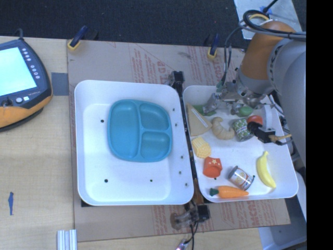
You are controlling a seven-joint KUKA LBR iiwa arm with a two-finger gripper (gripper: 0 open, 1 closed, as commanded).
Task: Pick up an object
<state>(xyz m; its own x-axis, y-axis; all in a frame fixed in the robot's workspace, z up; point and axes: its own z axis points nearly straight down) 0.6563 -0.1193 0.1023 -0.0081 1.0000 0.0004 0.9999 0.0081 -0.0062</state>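
Overhead, we logged:
Tool [227,99]: low over right bin [283,191], far end; grip state we couldn't tell.
Nearby: croissant [223,129], banana [266,171].
Left bin [86,155]: blue plate [139,129].

A blue plastic divided plate [139,129] sits in the left white bin [88,186]. At far left, an orange-edged tablet pendant with a pale screen [18,85] rests on the wooden bench [36,191]. Two blue-and-yellow clamps [77,38] grip the cardboard sheet [151,61].

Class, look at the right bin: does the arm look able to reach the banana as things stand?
Probably yes. The banana lies uncovered near the right bin's right edge, apart from the can, and the arm hangs over that bin's far end.
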